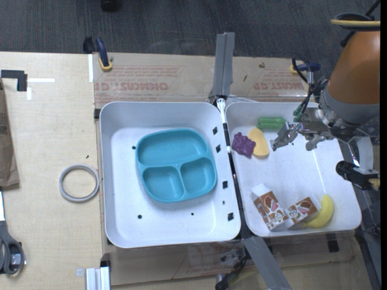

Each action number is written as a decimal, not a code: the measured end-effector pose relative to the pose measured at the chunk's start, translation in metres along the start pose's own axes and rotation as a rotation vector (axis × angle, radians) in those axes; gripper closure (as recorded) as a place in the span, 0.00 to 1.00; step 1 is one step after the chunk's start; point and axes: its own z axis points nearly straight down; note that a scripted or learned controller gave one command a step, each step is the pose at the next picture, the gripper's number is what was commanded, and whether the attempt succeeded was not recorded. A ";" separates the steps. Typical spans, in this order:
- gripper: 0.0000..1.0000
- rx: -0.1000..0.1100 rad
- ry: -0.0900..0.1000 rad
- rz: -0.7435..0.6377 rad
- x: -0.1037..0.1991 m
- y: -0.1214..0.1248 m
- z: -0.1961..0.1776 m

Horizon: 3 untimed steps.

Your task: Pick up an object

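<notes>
Gripper hovering over right bin, fingers spread, gripping nothing. You are seeing green object lying just left of it, long axis running left-right, near bin's far wall.

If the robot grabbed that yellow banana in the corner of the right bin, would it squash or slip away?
The banana looks glossy and evenly coloured, so it is probably a hard plastic toy that would keep its shape. Its smooth curve might let it slide or swivel between fingers. It lies against a small carton near the bin wall, which could crowd the end effector.
</notes>
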 end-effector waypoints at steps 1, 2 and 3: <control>0.00 0.000 0.000 -0.018 0.035 0.056 0.045; 0.00 -0.002 0.000 -0.155 0.002 0.076 0.135; 0.00 0.007 0.003 -0.353 -0.011 0.109 0.141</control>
